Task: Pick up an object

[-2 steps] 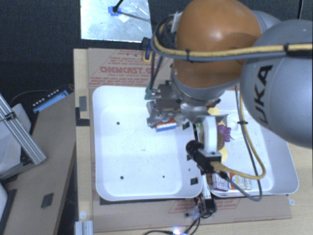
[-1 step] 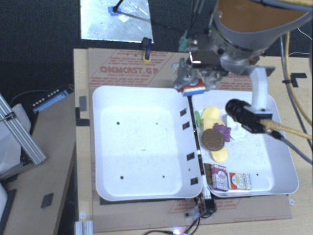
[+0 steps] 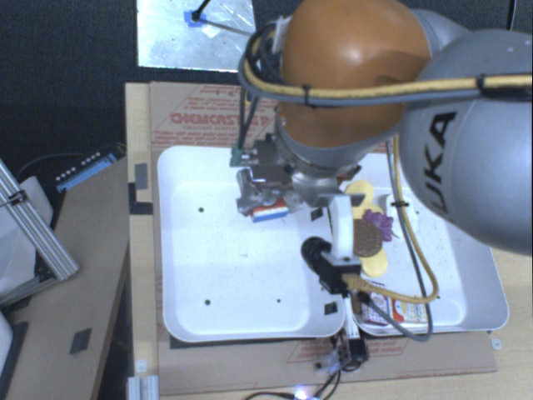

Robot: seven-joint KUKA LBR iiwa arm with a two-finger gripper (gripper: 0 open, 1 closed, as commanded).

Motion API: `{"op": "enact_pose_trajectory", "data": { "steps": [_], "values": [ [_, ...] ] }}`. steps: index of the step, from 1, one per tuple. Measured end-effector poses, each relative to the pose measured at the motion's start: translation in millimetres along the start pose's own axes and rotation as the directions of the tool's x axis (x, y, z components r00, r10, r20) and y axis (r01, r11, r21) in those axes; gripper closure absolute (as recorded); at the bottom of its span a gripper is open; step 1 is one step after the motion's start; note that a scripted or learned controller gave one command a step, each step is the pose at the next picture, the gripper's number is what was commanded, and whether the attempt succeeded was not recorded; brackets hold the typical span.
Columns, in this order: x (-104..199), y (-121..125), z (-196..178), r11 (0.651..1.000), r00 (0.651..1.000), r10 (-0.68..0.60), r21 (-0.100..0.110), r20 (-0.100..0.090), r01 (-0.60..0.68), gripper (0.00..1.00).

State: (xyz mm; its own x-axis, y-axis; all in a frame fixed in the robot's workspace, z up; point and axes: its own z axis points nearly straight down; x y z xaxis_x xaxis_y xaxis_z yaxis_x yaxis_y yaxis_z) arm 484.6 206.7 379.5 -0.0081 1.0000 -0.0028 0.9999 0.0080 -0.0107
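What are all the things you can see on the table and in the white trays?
White bins: two, white, side by side on the bench; left bin, right bin.
Small box: one, red, white and blue, upper part of the left bin, just under the gripper.
Yellow item: one, pale yellow, right bin near the divider.
Purple item: one, purple, right bin beside the yellow one.
Brown round item: one, brown, right bin below the purple one.
Printed packet: one, white with red, front of the right bin.
Cardboard sheet: one, tan with red print, under the bins.
Arm: one, grey with orange band, reaching over the bins.
Gripper: one, grey metal, above the small box.
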Motion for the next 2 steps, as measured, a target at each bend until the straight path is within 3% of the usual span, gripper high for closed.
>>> {"op": "enact_pose_trajectory", "data": {
  "steps": [1,2],
  "values": [
    [12,1,-143,1.000,1.000,0.001,-0.027,-0.011,-0.002,1.00],
    [10,0,-156,1.000,1.000,0.002,-0.014,-0.005,-0.003,1.00]
  ]
}}
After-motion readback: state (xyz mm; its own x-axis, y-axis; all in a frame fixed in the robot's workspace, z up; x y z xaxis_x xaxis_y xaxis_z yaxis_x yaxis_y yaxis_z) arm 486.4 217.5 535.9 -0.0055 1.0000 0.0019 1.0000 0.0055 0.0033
